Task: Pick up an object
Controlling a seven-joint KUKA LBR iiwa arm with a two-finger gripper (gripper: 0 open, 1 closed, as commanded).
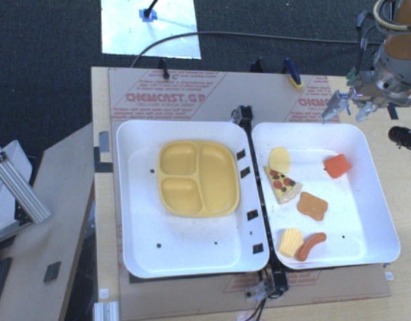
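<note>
The gripper (347,107), fingers spread and holding nothing, hangs above the right bin's (372,154) far rim, apparently at the approach step, needing next to descend on a toy such as the nearby red block (337,166).

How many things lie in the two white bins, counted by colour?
Yellow: 3, the divided plate, the round chip, the ridged piece
Orange-red: 2, the block, the sausage
Brown-orange: 1, the cookie
Mixed colours: 1, the pizza slice
Total: 7
</note>
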